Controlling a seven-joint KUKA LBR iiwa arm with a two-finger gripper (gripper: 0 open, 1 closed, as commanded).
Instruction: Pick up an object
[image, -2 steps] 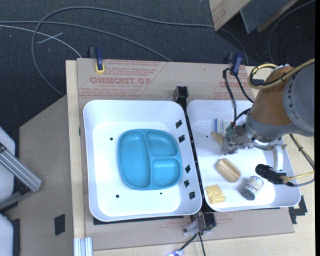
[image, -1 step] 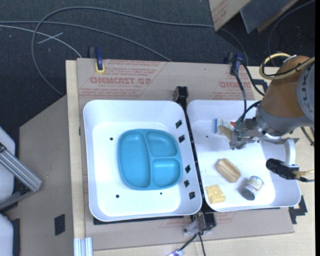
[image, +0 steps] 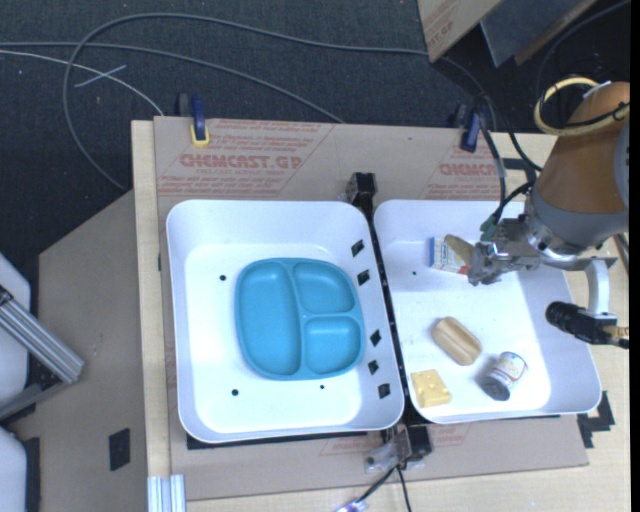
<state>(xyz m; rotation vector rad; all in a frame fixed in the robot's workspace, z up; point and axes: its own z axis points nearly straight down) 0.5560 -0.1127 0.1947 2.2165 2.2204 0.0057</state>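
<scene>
Glossy white plastic bins (image: 190, 330), smooth blue plastic tray (image: 297, 318) (slightly shiny), bare wooden bench board (image: 310, 160), small metal can (image: 503, 374)

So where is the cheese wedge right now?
The cheese wedge lies in the right bin, at its front left corner by the divider, just below the bread roll and left of the small can.

Blue divided plate (image: 299, 317) in left bin (image: 190, 300), cables (image: 120, 60), clamps (image: 199, 118)

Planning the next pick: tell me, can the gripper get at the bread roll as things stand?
Probably yes: the bread roll lies apart from the cheese and can, nothing covers it, and the gripper hovers just above it in the same bin.
</scene>
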